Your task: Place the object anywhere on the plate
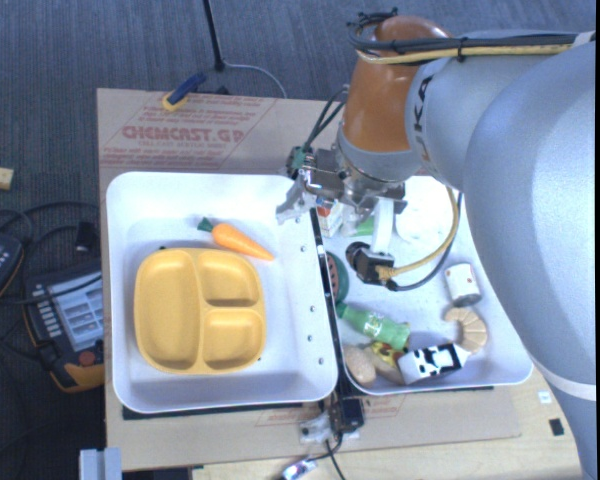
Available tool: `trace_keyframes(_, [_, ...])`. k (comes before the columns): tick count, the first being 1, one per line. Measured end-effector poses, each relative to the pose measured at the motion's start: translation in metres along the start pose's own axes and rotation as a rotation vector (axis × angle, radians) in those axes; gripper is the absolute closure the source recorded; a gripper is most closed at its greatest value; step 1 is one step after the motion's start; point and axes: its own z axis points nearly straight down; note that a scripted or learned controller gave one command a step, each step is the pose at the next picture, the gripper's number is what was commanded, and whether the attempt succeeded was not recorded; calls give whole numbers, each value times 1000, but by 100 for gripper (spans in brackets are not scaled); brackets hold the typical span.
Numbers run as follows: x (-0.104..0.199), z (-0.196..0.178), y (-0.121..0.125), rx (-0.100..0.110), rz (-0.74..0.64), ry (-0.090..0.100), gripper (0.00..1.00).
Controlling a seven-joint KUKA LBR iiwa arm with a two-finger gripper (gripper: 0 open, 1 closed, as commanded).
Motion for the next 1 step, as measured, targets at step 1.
trace_keyframes(1, [0, 0, 0, 0, 0, 0, 0])
